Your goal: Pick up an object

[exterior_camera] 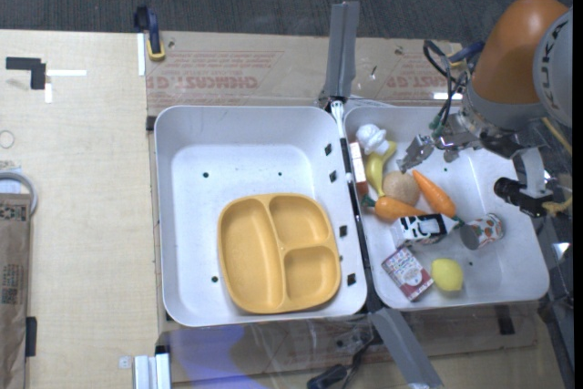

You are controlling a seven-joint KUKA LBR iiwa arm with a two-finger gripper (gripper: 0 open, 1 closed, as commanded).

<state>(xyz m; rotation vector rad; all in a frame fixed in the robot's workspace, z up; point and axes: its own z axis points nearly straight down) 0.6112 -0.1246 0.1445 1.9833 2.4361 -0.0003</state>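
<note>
left bin point(173, 196): divided tray point(278, 250) | right bin point(510, 287): carrots point(435, 194), lemon point(447, 274) (near front)

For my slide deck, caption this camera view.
Arm's gripper hovers over toy food in the right bin; a yellow plate fills the left bin.

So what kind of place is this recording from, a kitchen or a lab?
Most likely a robot lab bench set up for picking trials, not a kitchen. Two white bins sit on a plywood top, the right one holds toy food such as a carrot and lemon, and the arm trails loose cables.
</note>
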